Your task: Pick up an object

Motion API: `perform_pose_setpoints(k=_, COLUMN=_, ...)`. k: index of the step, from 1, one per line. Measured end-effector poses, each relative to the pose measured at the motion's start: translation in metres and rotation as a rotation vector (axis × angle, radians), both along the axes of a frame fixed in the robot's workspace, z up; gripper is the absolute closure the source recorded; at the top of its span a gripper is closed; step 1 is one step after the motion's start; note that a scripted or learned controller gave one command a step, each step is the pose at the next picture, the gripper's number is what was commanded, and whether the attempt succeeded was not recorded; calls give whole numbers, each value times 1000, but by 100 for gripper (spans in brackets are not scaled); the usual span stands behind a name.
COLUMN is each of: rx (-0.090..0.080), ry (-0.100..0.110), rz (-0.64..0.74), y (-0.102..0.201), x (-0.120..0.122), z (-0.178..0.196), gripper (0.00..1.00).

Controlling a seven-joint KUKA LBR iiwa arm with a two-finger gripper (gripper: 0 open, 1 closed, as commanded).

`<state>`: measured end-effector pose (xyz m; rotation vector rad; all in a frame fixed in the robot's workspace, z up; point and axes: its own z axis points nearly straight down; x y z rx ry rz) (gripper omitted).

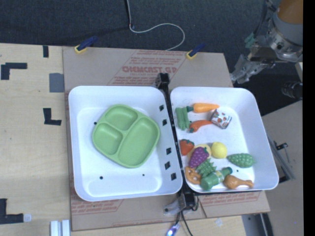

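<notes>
About a dozen toy foods [209, 151], none yet lifted, all lying in the right bin [261, 127], crowded toward its inner, left side and front. Looked like moulded plastic, smooth and glossy: an orange carrot [205, 107] with a green top, tapered; just beside it a small white can [221, 118] with red marks, tipped on its side; a ribbed green pod [181, 117] near the divider; a round yellow lemon [219, 150]; a knobbly purple grape bunch [198, 157]; a bumpy green oval [240, 160]; a tan drumstick [238, 183] at the front rim. Several touching or overlapping, so not cleanly separated for a grasp. Judged as the very start of the task: reaching, closing and lifting all left to do. Hung well apart from the toys, the gripper [244, 70], above and beyond the right bin's far right corner, on the grey arm; nothing seen in its hold, and how wide it stood could not be told. In the left bin [78, 132], a pale green divided plate [126, 135], matte, rounded, three shallow compartments. Both bins shallow, white, hard-walled, set side by side on a sheet of brown cardboard [142, 65] clipped down at the back.
</notes>
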<state>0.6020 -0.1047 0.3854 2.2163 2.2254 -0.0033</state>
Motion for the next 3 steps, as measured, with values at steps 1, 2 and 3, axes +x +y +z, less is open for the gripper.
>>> perform_pose_setpoints(k=1, rx=-1, ry=-1, rz=-11, y=-66, x=-43, z=8, gripper=100)
perform_pose_setpoints(k=2, rx=-2, ry=-4, rz=-10, y=-116, x=-93, z=46, gripper=100)
perform_pose_setpoints(k=3, rx=1, ry=2, rz=-5, y=-119, x=-99, z=18, gripper=100)
